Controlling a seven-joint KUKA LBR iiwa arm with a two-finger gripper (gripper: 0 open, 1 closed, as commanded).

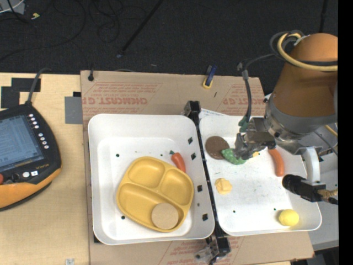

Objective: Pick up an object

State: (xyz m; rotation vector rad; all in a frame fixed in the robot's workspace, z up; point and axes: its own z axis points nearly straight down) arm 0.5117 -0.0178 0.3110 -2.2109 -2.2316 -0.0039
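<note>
1. gripper (246, 146) of the grey arm with the orange band (305, 76) is low in the right shallow white bin (309, 220), just above a soft green object (235, 157); whether its fingers are spread or closed cannot be told.
2. round brown flat piece (215, 144) lies touching the green object's left side, near the black divider between the bins.
3. right bin also holds one pale yellow lump (223, 186), one yellow ball (288, 218) at the front corner and one orange sausage-shaped piece (277, 162) beside the arm.
4. left shallow white bin (107, 148) holds one yellow compartment plate (146, 186), one tan disc (164, 216) in its front compartment and one orange carrot-like piece (178, 162) at the plate's far edge.
5. black-and-orange control pendant (25, 153) rests on the bench, well apart to the left.
6. two bins in all; six loose items besides the plate.
</note>
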